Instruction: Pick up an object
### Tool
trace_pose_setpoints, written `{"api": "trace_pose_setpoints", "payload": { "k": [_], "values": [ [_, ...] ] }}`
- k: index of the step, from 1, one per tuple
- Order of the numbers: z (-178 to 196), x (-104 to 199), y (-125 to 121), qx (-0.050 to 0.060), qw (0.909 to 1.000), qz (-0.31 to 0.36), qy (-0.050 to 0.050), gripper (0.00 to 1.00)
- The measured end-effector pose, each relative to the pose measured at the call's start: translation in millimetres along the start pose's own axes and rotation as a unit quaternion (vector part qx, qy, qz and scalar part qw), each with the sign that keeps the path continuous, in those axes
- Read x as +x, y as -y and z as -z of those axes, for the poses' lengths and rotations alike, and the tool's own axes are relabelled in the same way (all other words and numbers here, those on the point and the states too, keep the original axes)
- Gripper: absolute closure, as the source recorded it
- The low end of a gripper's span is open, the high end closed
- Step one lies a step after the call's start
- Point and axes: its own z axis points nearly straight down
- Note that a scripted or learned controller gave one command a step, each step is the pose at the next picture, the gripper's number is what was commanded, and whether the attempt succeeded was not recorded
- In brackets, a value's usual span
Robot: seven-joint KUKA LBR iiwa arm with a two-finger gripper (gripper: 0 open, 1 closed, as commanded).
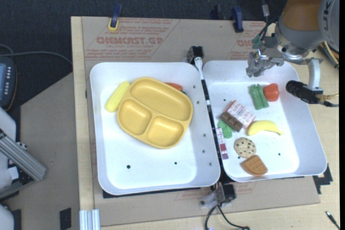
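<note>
Up at the right bin's far edge, our gripper hovers above the green toy; we cannot tell its grip state.

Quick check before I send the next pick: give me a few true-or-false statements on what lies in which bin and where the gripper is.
1. The yellow three-compartment plastic tray lies in the left white bin. True.
2. The yellow toy corn cob lies in the right white bin. False: it lies in the left bin, at the tray's left edge.
3. The yellow toy banana lies in the right bin. True.
4. The gripper hangs over the left bin. False: it is at the far edge of the right bin.
5. The round chocolate-chip cookie rests on the tray. False: it lies in the right bin, beside the brown toast-like wedge.
</note>
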Motion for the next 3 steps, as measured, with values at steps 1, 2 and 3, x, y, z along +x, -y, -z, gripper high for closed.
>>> {"api": "trace_pose_setpoints", "payload": {
  "k": [1,2,3],
  "values": [
    [15.9,0.1,-1.1,0.001,1.0,0.0,0.0,1.0],
    [5.5,48.6,22.7,0.006,1.0,0.002,-0.002,1.0],
    [16.9,93.6,51.1,0.005,1.0,0.002,-0.002,1.0]
  ]
}}
